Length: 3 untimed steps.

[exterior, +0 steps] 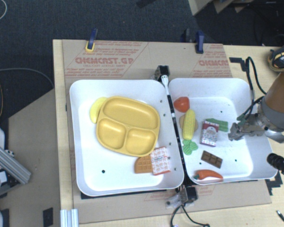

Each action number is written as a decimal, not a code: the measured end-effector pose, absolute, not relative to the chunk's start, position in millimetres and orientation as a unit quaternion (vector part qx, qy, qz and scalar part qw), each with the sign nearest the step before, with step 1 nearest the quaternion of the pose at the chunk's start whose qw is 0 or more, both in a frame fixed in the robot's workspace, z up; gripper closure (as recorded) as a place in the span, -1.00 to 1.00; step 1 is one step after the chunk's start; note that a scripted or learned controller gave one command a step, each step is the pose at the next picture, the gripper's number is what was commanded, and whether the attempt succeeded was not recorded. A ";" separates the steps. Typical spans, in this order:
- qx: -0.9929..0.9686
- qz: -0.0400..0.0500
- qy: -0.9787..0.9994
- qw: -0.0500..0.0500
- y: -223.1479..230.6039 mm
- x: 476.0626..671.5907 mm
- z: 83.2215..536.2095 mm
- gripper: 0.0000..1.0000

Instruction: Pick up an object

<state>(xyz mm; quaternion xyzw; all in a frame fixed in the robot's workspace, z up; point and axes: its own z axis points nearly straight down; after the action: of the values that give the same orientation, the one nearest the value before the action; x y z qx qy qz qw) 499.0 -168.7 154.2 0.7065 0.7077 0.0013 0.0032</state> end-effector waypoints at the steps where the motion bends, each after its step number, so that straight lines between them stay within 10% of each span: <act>1: 0.707 0.001 0.708 0.003 -168.3 494.7 215.9 1.00; 3: 0.705 0.001 0.709 0.002 -136.9 529.4 220.4 1.00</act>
<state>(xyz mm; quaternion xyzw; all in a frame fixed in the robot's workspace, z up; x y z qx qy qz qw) 529.4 -136.9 220.4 0.7053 0.7089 0.0010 0.0016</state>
